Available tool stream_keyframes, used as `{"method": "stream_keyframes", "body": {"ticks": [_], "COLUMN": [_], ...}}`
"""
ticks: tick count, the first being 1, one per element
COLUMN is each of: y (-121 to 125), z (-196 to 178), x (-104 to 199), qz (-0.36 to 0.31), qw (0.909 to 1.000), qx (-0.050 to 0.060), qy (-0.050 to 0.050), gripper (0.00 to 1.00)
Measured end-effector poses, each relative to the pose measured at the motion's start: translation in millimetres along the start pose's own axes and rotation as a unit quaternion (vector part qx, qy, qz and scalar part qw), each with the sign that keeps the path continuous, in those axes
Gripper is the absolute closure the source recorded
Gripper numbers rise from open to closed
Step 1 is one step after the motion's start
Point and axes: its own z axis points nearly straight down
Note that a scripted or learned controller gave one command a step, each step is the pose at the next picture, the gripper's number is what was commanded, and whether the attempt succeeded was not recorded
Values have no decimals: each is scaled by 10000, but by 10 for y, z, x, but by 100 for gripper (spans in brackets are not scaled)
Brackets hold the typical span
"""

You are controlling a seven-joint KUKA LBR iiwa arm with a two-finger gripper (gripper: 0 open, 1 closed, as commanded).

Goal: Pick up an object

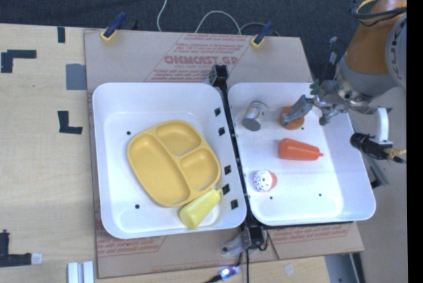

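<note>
Reaching in from the right over the right bin (357, 205), with the gripper (310, 106) hanging low near the bin's far right corner. Showing two fingers spread apart, one (301, 105) touching or just beside a small orange-brown piece (291, 118), the other (328, 114) angling off to the right. Gripping nothing as far as can be seen: no object sitting between the fingers, so judging the pick as not yet made, with closing and lifting left to do.

Lying in the same bin: a grey cup (253, 115) tipped on its side just left of the orange-brown piece, an orange carrot (299, 150) below it, and a small white ball (264, 180) with red marks nearer the front. Resting in the left bin (106, 143): a yellow tray (173, 161) and a yellow bottle (199, 207) touching its front edge.

Staying hard to read: the orange-brown piece, partly covered by the finger and too small to identify; whether the finger is actually pressing on it. Being cut off at the right edge: the arm's upper part.
</note>
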Motion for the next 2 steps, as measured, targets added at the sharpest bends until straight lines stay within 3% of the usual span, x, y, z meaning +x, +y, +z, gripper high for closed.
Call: {"method": "stream_keyframes", "body": {"ticks": [2], "y": [2], "z": [1085], "x": [53], "qz": [-2], "qw": [10000], "qx": [-3], "qy": [-9], "gripper": [0]}}
